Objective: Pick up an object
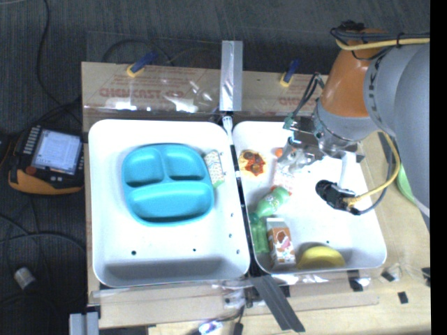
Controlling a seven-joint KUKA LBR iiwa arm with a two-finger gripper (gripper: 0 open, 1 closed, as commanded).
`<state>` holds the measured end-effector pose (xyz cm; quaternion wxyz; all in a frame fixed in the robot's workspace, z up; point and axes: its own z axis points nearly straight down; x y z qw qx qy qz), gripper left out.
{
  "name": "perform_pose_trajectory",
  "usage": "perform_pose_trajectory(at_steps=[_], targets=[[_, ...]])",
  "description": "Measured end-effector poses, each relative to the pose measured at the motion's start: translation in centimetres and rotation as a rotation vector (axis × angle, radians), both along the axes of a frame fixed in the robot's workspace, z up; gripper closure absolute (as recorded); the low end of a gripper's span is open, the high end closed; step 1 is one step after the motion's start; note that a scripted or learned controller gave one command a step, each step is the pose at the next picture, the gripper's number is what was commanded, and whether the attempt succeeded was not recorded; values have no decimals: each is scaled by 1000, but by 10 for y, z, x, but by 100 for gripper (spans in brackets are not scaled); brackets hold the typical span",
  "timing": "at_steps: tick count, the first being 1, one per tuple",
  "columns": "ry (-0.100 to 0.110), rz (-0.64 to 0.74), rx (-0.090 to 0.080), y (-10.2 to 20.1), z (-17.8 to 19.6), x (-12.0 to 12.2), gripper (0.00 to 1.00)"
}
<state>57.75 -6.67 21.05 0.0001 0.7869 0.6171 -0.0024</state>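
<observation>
My gripper point(298, 152) hangs low over the back part of the right bin point(363, 222), just right of an orange and red packet point(252, 161). Just below the gripper, toward the front, lies a green bottle point(271, 202) with a pale cap end pointing up at it. Nearer the front of the bin are a small carton with a red picture point(280, 241), a green item point(259, 237) against the left wall, and a yellow fruit point(321, 257). Nothing is visibly held.
The left bin point(112, 250) holds a blue divided plate point(167, 182) and a small patterned packet point(214, 166) by its right wall. A black cable connector point(334, 194) hangs from the arm over the right bin. Clamps and a taped plastic sheet point(167, 93) line the back edge.
</observation>
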Motion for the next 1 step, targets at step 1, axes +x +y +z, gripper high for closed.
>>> perform_pose_trajectory(at_steps=[1], targets=[[1, 12, -1, -38, -37, 26, 100]])
